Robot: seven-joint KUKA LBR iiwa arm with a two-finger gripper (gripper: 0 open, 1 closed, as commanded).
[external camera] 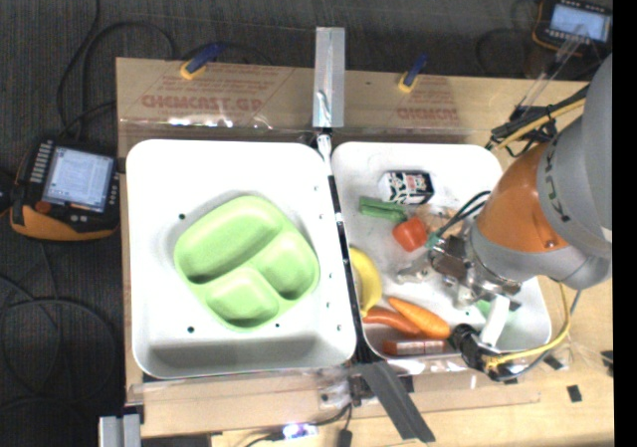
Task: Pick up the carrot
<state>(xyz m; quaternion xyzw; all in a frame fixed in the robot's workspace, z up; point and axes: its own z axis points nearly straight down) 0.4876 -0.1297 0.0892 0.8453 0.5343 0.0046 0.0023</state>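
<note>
Lying orange carrot point(418, 317), front of right bin point(518, 161) beside yellow banana point(364, 278); gripper point(476, 298) just right, claw state indeterminable; best approached squarely across its slanted length.

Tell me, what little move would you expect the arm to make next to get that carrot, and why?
Probably a short shift toward the bin's front-left, to bring the gripper straight over the carrot. The carrot lies flat near the front of the right bin, beside the yellow fruit, and the gripper sits a little to its right, not above it.
</note>
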